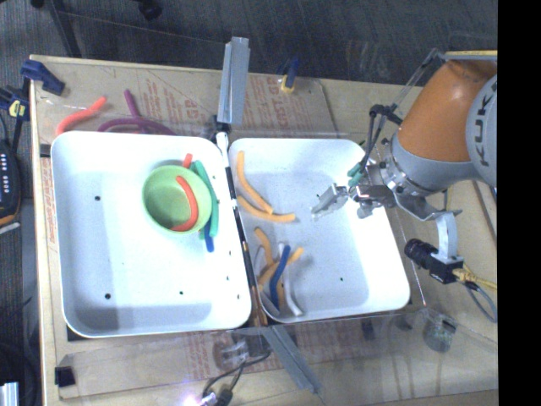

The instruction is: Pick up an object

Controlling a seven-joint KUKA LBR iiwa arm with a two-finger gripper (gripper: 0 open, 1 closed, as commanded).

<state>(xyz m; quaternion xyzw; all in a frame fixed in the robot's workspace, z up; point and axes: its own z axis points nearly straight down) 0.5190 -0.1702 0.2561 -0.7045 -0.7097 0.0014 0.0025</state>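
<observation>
My gripper (342, 203) hovers over the right bin (372, 269), in its upper right part, with its fingers spread and only bare bin floor between them. A long orange curved strip (254, 197) lies to its left. Lower left in that bin sit shorter orange pieces (269, 256), a blue piece (281, 269) and a pale grey piece (289, 299). In the left bin (93, 260), a green bowl (172, 197) holds a red curved piece (196, 211), with a green strip (211, 201) and a small blue piece (209, 242) beside it.
Behind the left bin, an orange-red strip (80, 115) and a purple loop (135, 125) lie on the bench. Blue clamps (42, 76) (290, 70) grip the bench's far edge. A metal bar (232, 79) stands where the bins meet.
</observation>
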